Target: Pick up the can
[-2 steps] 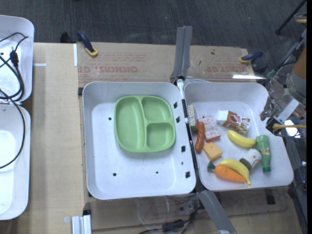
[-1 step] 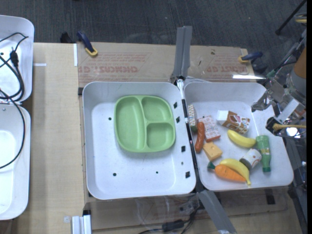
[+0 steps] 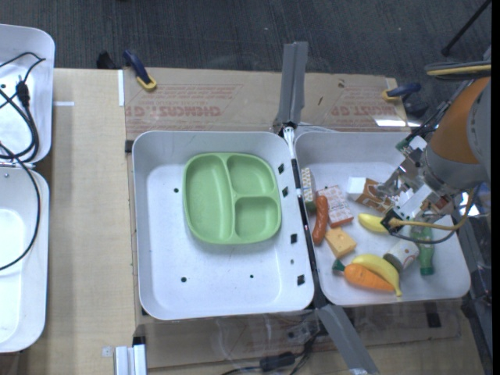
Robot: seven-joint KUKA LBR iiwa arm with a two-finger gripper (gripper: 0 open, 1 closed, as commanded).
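Note:
The can [image 3: 401,256] looks like a small pale cylinder with a dark end. It lies on its side in the right bin [image 3: 449,287], near the front, between a banana [image 3: 383,267] and a green bottle [image 3: 426,258]. My gripper [image 3: 398,208] hangs over the right bin's middle right, a little behind and above the can. It is close to a second yellow banana [image 3: 373,223] and a brown packet [image 3: 375,196]. Nothing visibly sits in its grasp.
The right bin also holds a carrot [image 3: 367,280], a cheese wedge [image 3: 341,242], a red sausage [image 3: 320,219], a small snack box [image 3: 336,204] and a white block [image 3: 356,185]. A green divided plate [image 3: 232,198] lies in the left bin [image 3: 156,272].

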